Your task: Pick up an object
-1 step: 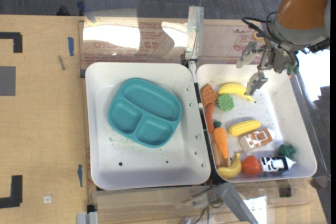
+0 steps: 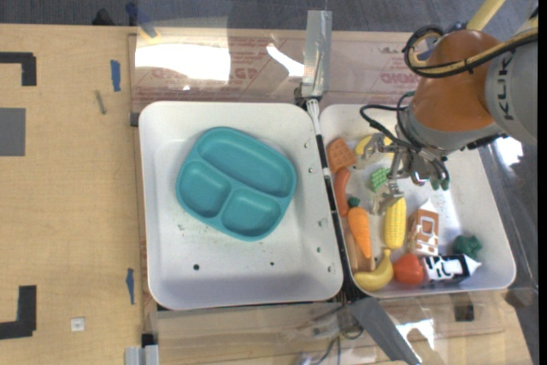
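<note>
My gripper hangs over the upper middle of the right bin, open, with nothing between its fingers. Just below it lies a yellow corn cob. A small green piece sits at its left. Further left are an orange carrot, a reddish sausage and an orange waffle-like piece. A yellow piece pokes out beside the wrist. Along the near edge lie a banana, a red tomato, an orange-and-white box, a black-and-white item and a green broccoli.
The left bin holds a teal divided plate. A ridge separates the two bins. A clear plastic sheet and a metal post stand behind the bins. The arm's orange band rises at the right.
</note>
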Tool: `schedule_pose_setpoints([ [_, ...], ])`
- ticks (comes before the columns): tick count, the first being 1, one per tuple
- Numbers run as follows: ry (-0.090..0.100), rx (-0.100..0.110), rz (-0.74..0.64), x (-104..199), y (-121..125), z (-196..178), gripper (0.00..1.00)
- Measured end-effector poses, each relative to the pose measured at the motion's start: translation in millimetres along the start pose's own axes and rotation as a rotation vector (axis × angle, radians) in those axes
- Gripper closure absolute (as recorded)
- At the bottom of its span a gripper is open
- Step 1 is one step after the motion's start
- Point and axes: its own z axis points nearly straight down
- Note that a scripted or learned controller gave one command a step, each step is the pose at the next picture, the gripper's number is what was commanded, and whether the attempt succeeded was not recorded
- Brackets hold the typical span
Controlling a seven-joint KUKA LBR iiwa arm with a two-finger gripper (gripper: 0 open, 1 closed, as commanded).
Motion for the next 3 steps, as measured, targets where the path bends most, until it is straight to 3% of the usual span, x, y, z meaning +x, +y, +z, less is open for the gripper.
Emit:
schedule_pose_setpoints([
  [1,-0.002,0.000,0.006,-23,2,8,0.00],
  [2,-0.003,-0.001,0.049,28,-8,7,0.00],
  [3,-0.017,0.002,0.048,23,-8,-5,1.00],
])
